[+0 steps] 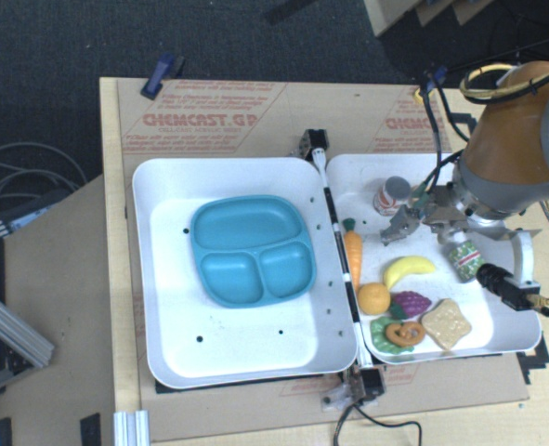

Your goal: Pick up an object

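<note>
The bench carries two shallow white bins side by side. The left bin contains a blue divided tray, positioned near its centre.

The right bin contains the objects available for pickup:
- A small can at the far side, lying tilted.
- A carrot along the left wall, lengthwise from far to near.
- An orange just near of the carrot.
- A banana at mid-bin.
- A purple grape bunch just right of the orange.
- A pretzel on a green item at the near edge.
- A slice of toast just right of the pretzel.
- A green-labelled container to the right of the banana.

The arm enters from the right. The gripper sits low over the right bin, between the can and the banana. Its fingers stand apart, and no object lies between them.
</note>
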### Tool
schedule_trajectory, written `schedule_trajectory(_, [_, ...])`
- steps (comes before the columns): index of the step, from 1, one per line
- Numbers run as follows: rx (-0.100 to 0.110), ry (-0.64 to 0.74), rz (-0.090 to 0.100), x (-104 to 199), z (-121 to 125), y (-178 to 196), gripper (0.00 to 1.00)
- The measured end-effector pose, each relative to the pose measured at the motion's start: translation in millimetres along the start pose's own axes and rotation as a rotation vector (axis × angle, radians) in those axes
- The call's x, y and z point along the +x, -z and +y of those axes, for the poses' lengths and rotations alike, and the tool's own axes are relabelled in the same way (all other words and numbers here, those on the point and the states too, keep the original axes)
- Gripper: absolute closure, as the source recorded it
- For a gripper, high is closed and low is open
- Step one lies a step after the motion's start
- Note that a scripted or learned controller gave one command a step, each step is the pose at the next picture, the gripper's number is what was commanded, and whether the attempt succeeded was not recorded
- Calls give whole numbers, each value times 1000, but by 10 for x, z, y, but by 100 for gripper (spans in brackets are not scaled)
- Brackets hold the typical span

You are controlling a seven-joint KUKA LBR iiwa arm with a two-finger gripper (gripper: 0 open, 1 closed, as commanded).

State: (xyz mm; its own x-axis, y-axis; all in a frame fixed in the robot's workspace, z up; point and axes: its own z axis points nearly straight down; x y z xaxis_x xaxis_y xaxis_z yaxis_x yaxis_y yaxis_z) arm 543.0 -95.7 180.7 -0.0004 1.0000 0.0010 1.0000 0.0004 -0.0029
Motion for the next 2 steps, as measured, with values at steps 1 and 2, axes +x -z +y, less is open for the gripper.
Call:
schedule_trajectory(1, [-16,0,-5,-37,-121,-821,0])
schedule_trajectory(2, [-21,-3,-10,-57,-112,-714,100])
